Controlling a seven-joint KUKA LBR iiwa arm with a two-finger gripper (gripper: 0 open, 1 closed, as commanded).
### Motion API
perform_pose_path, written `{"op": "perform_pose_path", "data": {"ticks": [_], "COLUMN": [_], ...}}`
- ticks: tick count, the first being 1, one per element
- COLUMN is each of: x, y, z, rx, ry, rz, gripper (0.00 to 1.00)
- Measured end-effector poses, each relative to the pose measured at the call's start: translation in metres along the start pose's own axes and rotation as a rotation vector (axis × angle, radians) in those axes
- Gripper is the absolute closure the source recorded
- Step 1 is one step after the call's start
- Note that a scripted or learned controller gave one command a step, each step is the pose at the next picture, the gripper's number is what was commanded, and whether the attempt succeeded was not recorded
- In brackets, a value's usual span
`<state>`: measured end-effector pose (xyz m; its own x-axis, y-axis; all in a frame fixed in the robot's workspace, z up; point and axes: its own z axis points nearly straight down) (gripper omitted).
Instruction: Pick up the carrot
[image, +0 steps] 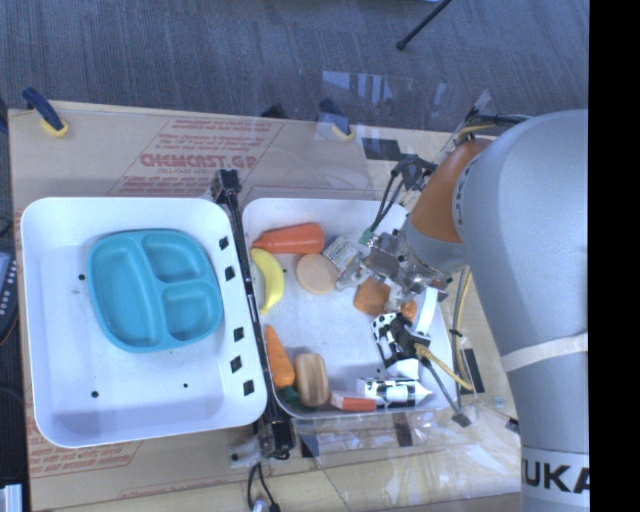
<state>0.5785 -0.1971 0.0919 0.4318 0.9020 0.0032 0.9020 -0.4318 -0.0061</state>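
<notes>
the carrot (279, 357) lies in the right bin (340, 212), at about 7 o'clock of its floor, hard against the left wall, its long body running roughly 11 to 5 o'clock. a small wooden-looking roll (311, 378) touches or nearly touches it on the 4 o'clock side, and a banana (268, 280) sits just beyond its upper tip toward 12 o'clock. a larger orange sausage-shaped piece (290, 239) rests near the bin's 11 o'clock corner, a pale round disc (316, 274) beside it.

the gripper (397, 335) hangs over the bin's 3 o'clock side, well apart from the carrot, next to a brownish lump (371, 296). whether its fingers are spread or clenched i cannot tell; nothing is plainly held between them.

to do this well, i judge the arm should travel toward 9 o'clock and come down with the fingers straddling the carrot's narrow width, across its long axis. the wall and the roll leave little room, so a grasp near the upper, freer end looks safer. the left bin (40, 300) carries a blue divided plate (155, 288).
</notes>
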Motion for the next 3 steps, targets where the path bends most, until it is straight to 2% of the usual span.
{"op": "perform_pose_path", "data": {"ticks": [1,2,3], "x": [0.001,0.007,-0.020], "y": [-0.001,0.000,-0.036], "z": [-0.010,-0.207,-0.283], "rx": [0.005,-0.015,-0.009], "ry": [-0.002,0.002,-0.004], "rz": [-0.012,0.187,0.069], "gripper": [1.00,1.00,1.00]}}
